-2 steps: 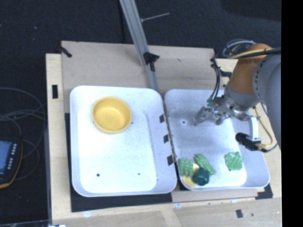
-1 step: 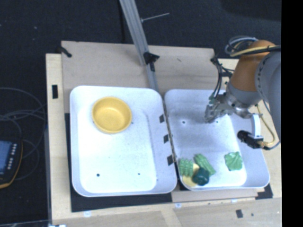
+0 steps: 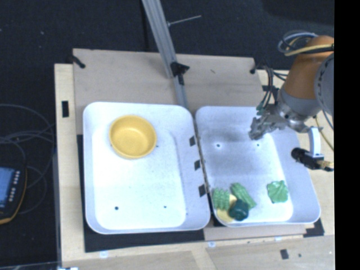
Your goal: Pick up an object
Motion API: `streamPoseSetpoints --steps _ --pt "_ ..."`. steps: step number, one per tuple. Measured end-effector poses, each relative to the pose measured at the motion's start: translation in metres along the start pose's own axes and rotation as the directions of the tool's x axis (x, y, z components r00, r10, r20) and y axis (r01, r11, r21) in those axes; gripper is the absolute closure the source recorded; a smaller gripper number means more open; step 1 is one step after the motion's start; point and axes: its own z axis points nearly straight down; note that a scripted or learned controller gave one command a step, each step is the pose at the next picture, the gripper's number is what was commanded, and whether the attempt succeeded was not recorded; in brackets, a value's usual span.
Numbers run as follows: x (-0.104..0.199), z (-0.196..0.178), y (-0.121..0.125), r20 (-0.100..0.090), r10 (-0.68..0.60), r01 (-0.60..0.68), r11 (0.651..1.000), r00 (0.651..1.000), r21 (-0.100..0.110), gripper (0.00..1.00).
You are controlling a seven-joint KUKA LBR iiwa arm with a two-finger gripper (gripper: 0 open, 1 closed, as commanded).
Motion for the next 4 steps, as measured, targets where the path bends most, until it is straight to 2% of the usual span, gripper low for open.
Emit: streamPoseSetpoints --steps 2,3,4 --pt "0.002 -0.122 0.005 0.001 -0.001 0.001 1.0 1.0 -0.002 1.0" --pt "0.05 -0.128 -0.001 -0.001 -0.004 0.004 1.0 1.0 0.002 1.0" --pt "0.098 -0.123 -0.017 -0.001 -0.003 0.003 1.0 1.0 0.003 1.0"
